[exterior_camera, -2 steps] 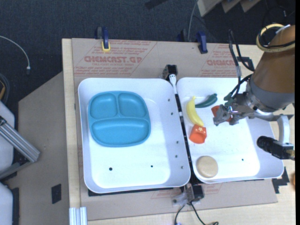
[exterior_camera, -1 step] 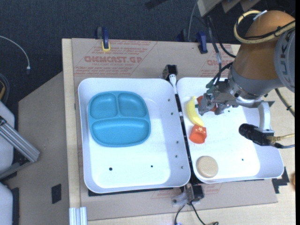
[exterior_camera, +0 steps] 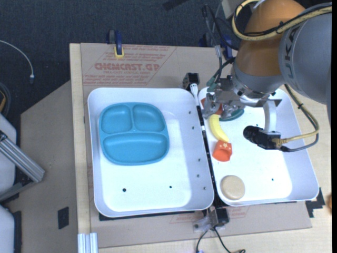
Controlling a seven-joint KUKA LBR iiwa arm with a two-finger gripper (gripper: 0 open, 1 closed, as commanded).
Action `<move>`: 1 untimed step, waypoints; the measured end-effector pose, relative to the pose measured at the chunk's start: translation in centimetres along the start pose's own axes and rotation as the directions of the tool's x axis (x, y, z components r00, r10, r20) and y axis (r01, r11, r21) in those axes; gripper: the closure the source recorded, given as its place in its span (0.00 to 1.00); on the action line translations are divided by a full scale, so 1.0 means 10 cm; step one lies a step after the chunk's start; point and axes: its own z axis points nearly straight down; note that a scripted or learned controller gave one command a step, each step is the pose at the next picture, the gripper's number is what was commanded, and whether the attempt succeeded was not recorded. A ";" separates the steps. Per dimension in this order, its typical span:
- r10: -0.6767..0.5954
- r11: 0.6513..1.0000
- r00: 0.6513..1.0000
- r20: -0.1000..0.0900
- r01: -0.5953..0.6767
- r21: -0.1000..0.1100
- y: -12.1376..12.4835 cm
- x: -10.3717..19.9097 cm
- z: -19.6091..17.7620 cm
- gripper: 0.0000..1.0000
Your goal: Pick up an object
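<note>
Beige round lid point(exterior_camera: 232, 187) lies nearest in the right bin point(exterior_camera: 295, 183); beyond it sit an orange cup point(exterior_camera: 222, 151) and a banana point(exterior_camera: 218, 127). Farther, the hand point(exterior_camera: 224, 105) hovers over a teal dish point(exterior_camera: 234, 112), grip state unclear. A blue plate point(exterior_camera: 134, 133) fills the left bin point(exterior_camera: 147, 194).

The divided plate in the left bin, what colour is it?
The divided plate is light blue, seen clearly in the camera view.
</note>
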 end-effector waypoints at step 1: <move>0.001 1.000 1.000 0.001 -0.001 0.002 0.20 0.50 0.18 1.00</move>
